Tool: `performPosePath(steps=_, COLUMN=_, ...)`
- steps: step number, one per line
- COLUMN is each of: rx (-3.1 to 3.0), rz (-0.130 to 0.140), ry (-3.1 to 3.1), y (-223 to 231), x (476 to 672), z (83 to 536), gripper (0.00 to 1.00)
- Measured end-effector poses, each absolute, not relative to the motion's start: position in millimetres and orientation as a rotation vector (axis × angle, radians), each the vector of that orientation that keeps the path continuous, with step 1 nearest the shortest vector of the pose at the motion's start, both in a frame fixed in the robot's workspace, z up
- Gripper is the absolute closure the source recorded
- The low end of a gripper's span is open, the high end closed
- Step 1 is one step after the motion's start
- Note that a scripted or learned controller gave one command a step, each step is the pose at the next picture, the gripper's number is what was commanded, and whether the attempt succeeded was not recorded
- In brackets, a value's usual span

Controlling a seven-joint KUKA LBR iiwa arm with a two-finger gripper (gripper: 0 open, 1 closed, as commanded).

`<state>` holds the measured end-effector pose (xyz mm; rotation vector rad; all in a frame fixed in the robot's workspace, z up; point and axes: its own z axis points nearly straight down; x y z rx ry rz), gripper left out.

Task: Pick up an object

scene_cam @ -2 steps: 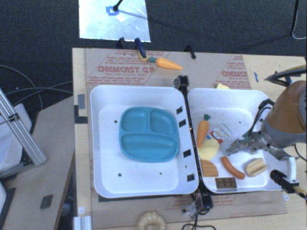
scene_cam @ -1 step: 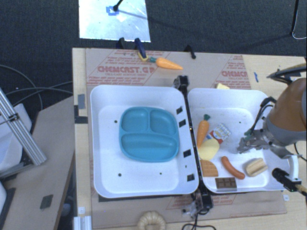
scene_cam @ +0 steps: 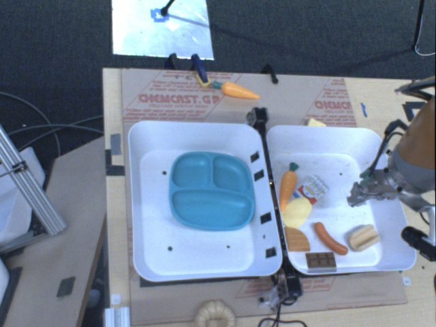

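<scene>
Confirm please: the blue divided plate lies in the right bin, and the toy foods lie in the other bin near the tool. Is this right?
Not quite. The camera view shows the blue divided plate in the left bin, not the right one. The toy foods, such as the carrot and the sausage, lie in the right bin near the tool.

Bright, even overhead light; mild softness, glare on the floor sheet [scene_cam: 162,18].
</scene>
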<state>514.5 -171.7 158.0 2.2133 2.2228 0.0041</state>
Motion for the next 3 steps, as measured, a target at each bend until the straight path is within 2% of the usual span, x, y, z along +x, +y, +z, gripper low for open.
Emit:
performPosePath(steps=1, rx=2.212, rz=0.005, ry=2.222, y=-175, x=513.0, z=221, gripper=1.00)
performPosePath(steps=2, rx=2.215, rz=0.002, ry=2.225, y=-175, x=514.0, z=225, gripper=1.00)
performPosePath(steps=3, rx=2.209, rz=0.005, ry=2.230, y=-137, x=538.5, z=228, gripper=1.00)
